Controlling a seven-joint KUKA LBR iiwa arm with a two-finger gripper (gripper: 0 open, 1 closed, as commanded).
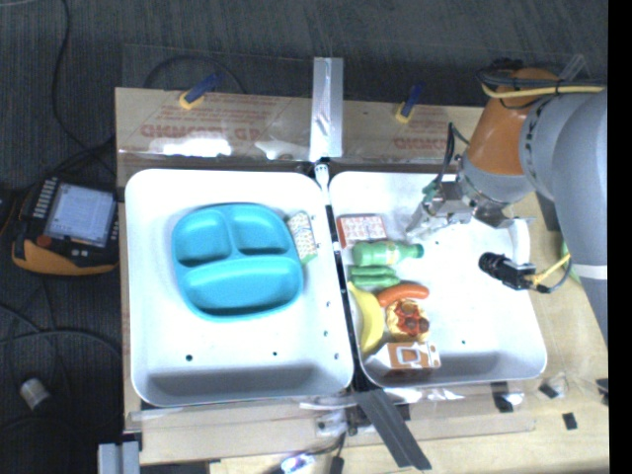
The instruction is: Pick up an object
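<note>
My gripper [427, 215] hangs over the upper part of the right bin [494, 334], just right of a small red patterned box [361, 228]. Below it lies a green bottle [383, 255] on its side, with a green vegetable [370, 276] under that. An orange-red sausage-like piece [403, 292], a yellow banana [368, 322], a red toy [409, 317] and a small orange-and-white carton [411, 355] crowd the bin's left half. Nothing shows between the gripper's fingers.
The left bin [168, 363] holds a blue divided tray [237, 260] and a small pale patterned item [302, 234] beside the tray's right edge. A black cable plug [501, 268] hangs over the right bin's right side. A handheld device [69, 223] lies off the bench at left.
</note>
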